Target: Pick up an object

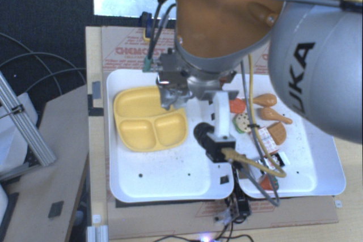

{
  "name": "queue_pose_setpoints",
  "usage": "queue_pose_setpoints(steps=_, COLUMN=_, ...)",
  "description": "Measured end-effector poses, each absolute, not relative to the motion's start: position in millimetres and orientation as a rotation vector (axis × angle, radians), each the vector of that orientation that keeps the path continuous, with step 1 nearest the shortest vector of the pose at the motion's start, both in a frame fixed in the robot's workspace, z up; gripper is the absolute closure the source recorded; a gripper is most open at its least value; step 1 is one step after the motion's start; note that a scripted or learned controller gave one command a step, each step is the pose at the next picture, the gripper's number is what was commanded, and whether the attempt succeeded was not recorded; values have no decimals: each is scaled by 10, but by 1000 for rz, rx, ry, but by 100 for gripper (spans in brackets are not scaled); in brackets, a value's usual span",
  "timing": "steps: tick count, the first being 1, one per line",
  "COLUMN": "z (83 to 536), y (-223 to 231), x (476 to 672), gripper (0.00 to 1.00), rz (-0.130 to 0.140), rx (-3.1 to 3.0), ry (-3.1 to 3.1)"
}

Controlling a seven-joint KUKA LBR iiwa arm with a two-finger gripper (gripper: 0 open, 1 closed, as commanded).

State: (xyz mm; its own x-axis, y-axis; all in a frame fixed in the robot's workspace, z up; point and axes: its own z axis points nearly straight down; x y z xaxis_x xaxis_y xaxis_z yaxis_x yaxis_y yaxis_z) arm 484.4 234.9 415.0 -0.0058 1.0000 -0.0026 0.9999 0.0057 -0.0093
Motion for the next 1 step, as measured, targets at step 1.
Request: queue_pose_setpoints(steps=1, z=3320, y=2330, x=5483, gripper=100, rz=10, rx=-2222, ry=-2219)
